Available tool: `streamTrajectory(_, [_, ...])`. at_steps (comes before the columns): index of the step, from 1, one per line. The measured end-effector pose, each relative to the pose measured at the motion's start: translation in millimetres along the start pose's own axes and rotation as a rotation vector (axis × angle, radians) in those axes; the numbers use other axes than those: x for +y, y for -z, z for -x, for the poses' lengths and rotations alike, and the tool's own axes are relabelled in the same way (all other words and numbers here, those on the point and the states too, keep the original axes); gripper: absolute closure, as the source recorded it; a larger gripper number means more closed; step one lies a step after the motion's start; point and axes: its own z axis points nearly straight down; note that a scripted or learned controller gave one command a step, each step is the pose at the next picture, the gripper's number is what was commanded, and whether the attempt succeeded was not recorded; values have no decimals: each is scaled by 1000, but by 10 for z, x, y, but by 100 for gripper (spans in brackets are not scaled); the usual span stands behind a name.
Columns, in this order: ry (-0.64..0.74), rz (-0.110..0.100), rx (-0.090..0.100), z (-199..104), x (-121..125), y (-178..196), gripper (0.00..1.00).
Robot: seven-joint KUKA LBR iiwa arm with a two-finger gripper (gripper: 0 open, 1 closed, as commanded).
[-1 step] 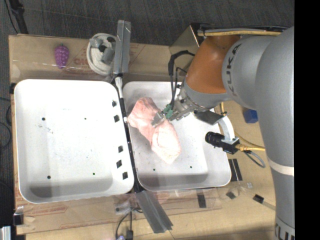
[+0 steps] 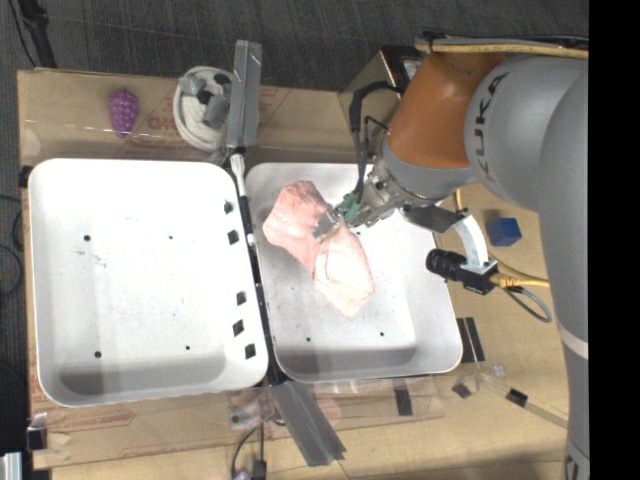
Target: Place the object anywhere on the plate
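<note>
Dark carpet borders a cardboard-topped bench (image 2: 520,348) where two shallow white bins sit side by side, seen from my remote station. At the far left of the bench lie a purple grape-like cluster (image 2: 123,111) and a coil of white cord (image 2: 202,106); a small blue block (image 2: 503,231) rests at the right.

Nothing of the task looks finished from here. A pink, crumpled object (image 2: 320,243) lies in the right bin (image 2: 420,338), toward its far left, and I can make out no plate to receive it. The left bin (image 2: 130,268) holds nothing I can pick out.

Reaching in from the right, the grey arm (image 2: 520,138) bends over the right bin, orange band uppermost, wrist angled down and left. Its gripper (image 2: 340,218) sits at the middle of the pink object, apparently touching it. Whether it is wide, narrow or gripping I cannot tell. I judge a grasp attempt is under way, with lift and transfer remaining.
</note>
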Motion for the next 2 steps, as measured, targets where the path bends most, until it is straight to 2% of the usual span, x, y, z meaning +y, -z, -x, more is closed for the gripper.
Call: streamTrajectory(2, [810,-1,0,-967,287,-148,100])
